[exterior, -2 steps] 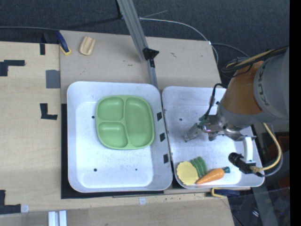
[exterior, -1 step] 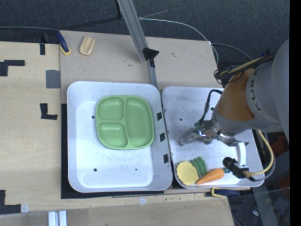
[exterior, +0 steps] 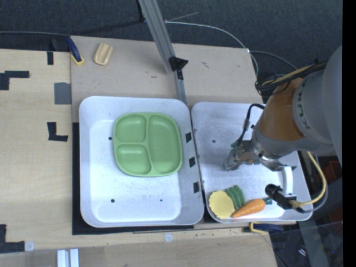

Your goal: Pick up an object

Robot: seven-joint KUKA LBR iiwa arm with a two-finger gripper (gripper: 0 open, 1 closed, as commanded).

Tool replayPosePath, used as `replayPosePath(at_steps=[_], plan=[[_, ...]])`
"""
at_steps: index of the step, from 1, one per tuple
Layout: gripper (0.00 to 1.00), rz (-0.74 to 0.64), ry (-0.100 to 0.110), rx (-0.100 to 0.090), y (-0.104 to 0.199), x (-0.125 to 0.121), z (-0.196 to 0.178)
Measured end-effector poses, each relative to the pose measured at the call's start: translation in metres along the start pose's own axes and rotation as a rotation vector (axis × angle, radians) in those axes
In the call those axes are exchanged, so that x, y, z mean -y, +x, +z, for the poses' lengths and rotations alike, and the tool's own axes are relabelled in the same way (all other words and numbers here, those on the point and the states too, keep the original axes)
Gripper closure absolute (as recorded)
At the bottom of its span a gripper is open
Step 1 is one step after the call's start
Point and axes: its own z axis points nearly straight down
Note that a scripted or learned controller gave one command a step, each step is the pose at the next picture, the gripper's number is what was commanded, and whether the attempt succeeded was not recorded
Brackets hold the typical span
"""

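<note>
**Gripper above bare bin floor, toys tucked in the lower corner**

The pickable things sit in the right bin (exterior: 222,121), crowded into its lower edge at the lower right of the frame: a carrot (exterior: 248,207) lying with its long axis roughly left to right, tip toward the left and slightly down; a yellow round piece (exterior: 221,203) just to its left, touching or nearly so; and a green ridged piece (exterior: 236,194) tucked between and slightly above them. All three lie close against the bin's lower rim, so room on that side is tight, while the side toward the middle of the bin is open.

The gripper (exterior: 235,161) hangs over the bare middle of the right bin, above the cluster in the frame and a little to the left of the carrot. Nothing is seen between its fingers; whether they stand open or closed cannot be told at this angle. From it, the toys lie down-frame, with the green piece nearest. I judge that a reach would have to travel toward the lower rim and line up across the carrot's short axis.

The left bin (exterior: 92,149) holds a green divided plate (exterior: 148,144), well apart from the gripper.
</note>
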Motion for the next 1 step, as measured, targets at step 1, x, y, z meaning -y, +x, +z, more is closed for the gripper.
replayPosePath(at_steps=[1], plan=[[1.0, 0.0, -0.006, 0.002, -0.0022, 0.0004, -0.0624]])
